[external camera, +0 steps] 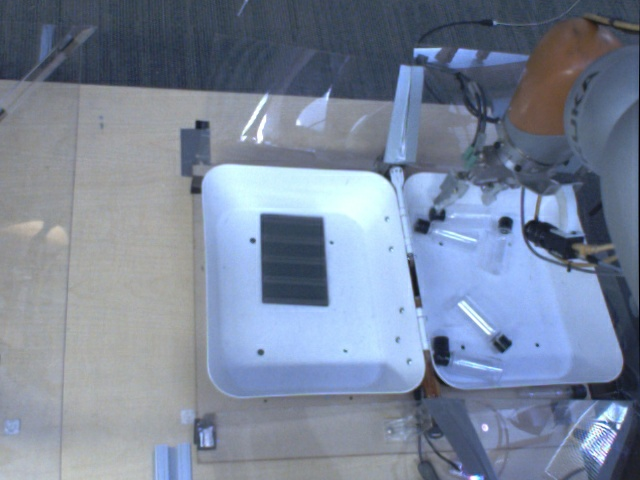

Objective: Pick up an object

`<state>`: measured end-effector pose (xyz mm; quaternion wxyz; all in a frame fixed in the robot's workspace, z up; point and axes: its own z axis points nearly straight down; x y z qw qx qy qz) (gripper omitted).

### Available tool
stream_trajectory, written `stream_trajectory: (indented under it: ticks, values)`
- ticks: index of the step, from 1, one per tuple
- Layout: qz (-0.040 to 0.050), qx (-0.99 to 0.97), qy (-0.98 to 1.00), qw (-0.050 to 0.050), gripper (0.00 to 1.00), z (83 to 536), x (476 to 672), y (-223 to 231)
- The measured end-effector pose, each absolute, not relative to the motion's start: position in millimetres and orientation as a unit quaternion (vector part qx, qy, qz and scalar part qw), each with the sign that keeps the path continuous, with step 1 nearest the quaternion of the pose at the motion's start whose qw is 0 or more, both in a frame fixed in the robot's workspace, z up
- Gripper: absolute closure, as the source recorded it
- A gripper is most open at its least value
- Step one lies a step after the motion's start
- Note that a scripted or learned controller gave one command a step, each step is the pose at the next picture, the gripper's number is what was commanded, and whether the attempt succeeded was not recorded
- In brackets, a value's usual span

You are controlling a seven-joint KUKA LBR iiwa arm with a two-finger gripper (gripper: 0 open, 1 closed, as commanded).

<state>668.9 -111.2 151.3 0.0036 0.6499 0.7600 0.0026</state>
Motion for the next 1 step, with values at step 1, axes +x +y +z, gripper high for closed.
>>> stream_trajectory:
  ticks: [1]
  values:
    - [0.0013,0.661,0.751,0.002,0.0,93.1,634.7,-129.7]
